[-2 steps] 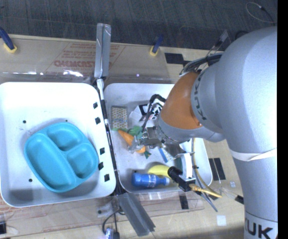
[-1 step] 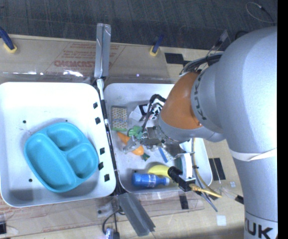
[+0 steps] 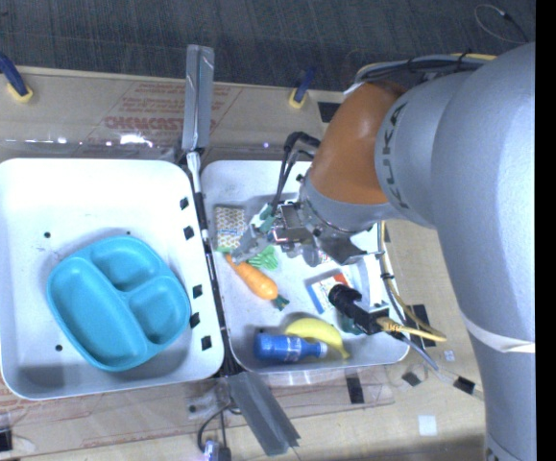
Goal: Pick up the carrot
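Observation:
The carrot (image 3: 256,279), orange with a green stem end, lies in the right bin (image 3: 222,179), left of its middle, pointing down and to the right. My gripper (image 3: 261,241) hangs just above the carrot's upper end, over a green item (image 3: 266,256). Nothing is visibly held in it. The grey arm with its orange band covers the bin's right part.
A yellow banana (image 3: 318,334) and a blue bottle (image 3: 290,347) lie along the right bin's front wall. A mesh-patterned pad (image 3: 228,226) sits at its left, a white card (image 3: 327,282) near the middle. The left bin (image 3: 28,190) holds a blue divided plate (image 3: 116,301).

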Tool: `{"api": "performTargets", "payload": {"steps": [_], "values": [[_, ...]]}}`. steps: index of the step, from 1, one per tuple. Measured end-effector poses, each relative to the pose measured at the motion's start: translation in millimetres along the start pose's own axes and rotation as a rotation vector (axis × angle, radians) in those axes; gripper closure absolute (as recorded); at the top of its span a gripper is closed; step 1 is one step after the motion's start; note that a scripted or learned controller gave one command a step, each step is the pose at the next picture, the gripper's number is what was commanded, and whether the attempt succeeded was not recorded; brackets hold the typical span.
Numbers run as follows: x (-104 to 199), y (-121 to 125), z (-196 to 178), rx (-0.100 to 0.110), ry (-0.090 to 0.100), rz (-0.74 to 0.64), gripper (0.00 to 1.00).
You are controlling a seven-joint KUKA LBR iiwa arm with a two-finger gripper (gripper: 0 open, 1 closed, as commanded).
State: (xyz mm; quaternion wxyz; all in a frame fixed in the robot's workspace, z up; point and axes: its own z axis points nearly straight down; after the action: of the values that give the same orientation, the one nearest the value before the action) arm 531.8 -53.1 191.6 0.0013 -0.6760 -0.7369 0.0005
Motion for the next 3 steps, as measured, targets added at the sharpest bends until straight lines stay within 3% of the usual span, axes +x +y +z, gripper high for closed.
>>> {"api": "performTargets", "payload": {"steps": [1, 2, 3], "values": [[-56.8, -32.0, 79.3, 0.002, 0.000, -0.069, 0.00], [-56.0, -31.9, 69.9, 0.004, 0.001, -0.073, 1.00], [-56.0, -31.9, 69.9, 0.004, 0.001, -0.074, 0.00]]}}
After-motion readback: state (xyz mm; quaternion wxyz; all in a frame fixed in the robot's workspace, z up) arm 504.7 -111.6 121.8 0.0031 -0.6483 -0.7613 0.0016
